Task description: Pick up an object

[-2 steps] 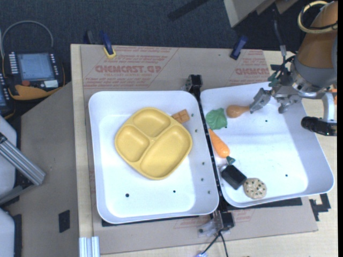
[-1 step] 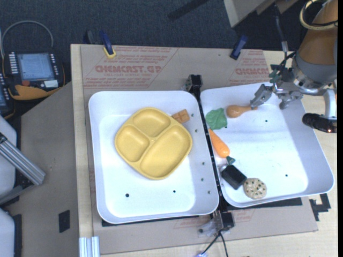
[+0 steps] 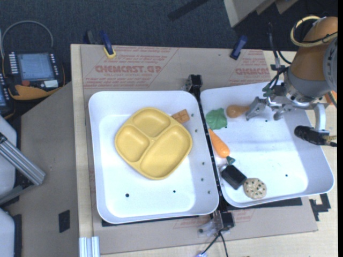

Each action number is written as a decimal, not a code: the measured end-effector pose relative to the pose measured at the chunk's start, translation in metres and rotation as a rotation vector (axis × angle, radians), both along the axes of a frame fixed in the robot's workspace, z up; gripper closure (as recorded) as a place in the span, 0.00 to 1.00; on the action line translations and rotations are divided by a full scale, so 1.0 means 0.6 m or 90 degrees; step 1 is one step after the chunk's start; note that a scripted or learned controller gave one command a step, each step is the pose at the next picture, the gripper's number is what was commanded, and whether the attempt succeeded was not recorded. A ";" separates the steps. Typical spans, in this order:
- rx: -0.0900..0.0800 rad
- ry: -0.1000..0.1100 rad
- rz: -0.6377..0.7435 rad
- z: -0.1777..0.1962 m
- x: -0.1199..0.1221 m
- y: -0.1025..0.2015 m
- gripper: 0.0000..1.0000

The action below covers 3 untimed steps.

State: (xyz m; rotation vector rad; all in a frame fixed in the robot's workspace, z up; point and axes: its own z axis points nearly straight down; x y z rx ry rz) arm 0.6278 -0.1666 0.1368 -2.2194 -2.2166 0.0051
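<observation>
My gripper (image 3: 260, 113) hangs over the back of the right bin (image 3: 300, 165), open, with nothing between its fingers. Just to its left lies a tan, pear-shaped object (image 3: 236, 111), its right end close to the nearer finger. A green leafy piece (image 3: 216, 118) rests beside that, against the bin's left wall. An orange carrot (image 3: 218, 143) lies below it. Near the front left corner are a black block (image 3: 233, 176) and a round speckled cookie (image 3: 254, 188).
The left bin (image 3: 107, 181) holds a yellow divided plate (image 3: 154, 142) with a small brown block (image 3: 181, 116) at its upper right edge. The arm's orange band (image 3: 313, 33) and grey wrist stand over the right bin's back right corner. A black part (image 3: 313, 135) juts out there.
</observation>
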 end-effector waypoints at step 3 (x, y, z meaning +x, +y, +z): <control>-0.002 -0.007 0.002 0.052 0.003 0.006 1.00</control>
